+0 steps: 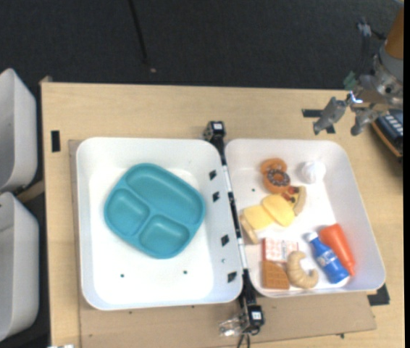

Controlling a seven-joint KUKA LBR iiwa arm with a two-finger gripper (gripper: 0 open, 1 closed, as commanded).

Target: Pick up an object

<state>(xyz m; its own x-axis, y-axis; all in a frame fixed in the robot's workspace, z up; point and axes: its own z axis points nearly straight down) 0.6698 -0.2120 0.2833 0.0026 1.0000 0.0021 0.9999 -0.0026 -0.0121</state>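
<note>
Camera view: looking down on tabletop carrying two white bins side by side. Left bin holding teal divided plate, lying flat, near middle, nothing resting on it. Right bin holding the pickable clutter, crowded toward its centre and near edge, probably just dumped there as grasp targets: donut and white ball at far side; yellow pieces in middle, touching each other; orange carrot-like piece and blue bottle lying side by side at right; croissant and waffle-like cracker at near edge, with red-and-white packet just behind them. Hand hovering above tabletop beyond right bin's far right corner, well apart from every item, apparently parked clear before a descent. Grasping nothing; whether released or clenched, cannot tell, too small and blurred. Judging task as barely begun: nothing lifted, all items lying in bin. Tight packing making a clean grasp risky; isolated white ball or donut looking like easier targets.
</note>
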